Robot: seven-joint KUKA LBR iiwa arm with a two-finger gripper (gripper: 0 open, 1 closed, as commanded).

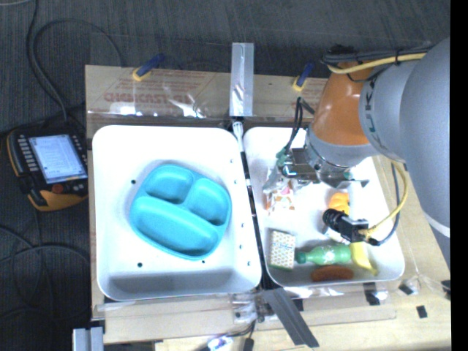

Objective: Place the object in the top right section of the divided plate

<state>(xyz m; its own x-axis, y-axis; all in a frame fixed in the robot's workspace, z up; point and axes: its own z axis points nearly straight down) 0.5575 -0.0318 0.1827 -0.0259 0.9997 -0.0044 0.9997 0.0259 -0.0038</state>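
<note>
Two bins sit side by side on the surface [99, 79]. The left bin [110, 269] holds the divided plate [180, 208], lying near its middle — two small sections toward the far side, one long section toward the near side. The right bin [391, 265] holds the loose things: a small packet [280, 196] by its left wall, a flat pouch [282, 248] nearer the front, a bottle [322, 255] lying on its side just right of the pouch, and a sausage-shaped piece [333, 273] in front of the bottle. The arm [380, 115] reaches in from the right — its wrist over the back half of the right bin. A handheld pendant [47, 163] lies off the surface, well to the left.
</note>
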